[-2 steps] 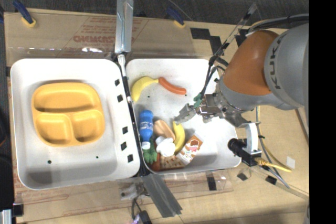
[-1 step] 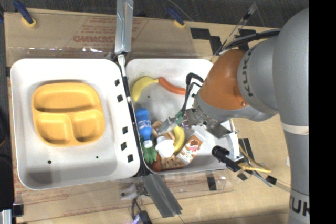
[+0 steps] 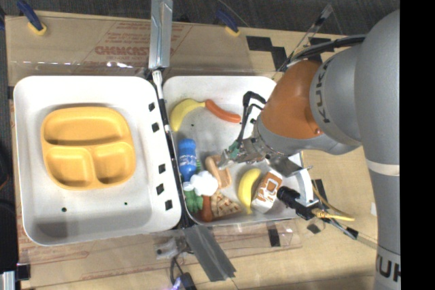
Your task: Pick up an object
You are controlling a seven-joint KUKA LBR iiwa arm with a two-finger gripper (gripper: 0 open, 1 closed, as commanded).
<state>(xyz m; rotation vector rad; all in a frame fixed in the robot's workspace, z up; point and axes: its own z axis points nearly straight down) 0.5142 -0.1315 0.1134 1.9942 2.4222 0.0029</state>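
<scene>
Seemingly the task is at its early stage: nothing is lifted, and every candidate lies in the right bin [image 3: 204, 86], the one the arm [image 3: 319, 105] reaches into from the right. The jaws [image 3: 239, 150] hang low over the middle of that bin, but whether they are apart or together cannot be told from above, since the wrist hides most of them; nothing can be seen clamped in them. Just below and left of them lies a small tan piece [image 3: 216, 168], and just below right a yellow lemon-like fruit [image 3: 249, 185] touching a brown and white packet [image 3: 268, 191]. Along the bin's left wall stand a blue bottle [image 3: 187, 158], a white lump [image 3: 202, 182], a green and red piece [image 3: 196, 204] and a waffle-patterned item [image 3: 223, 204], crowded together. Farther up, a banana [image 3: 182, 112] and an orange sausage-shaped toy [image 3: 223, 111] lie apart from the crowd. The left bin [image 3: 27, 146] holds a yellow divided tray [image 3: 87, 145], well away from the arm. What is left, by my reckoning, is nearly everything: settling on one object, closing on it and raising it clear.
</scene>
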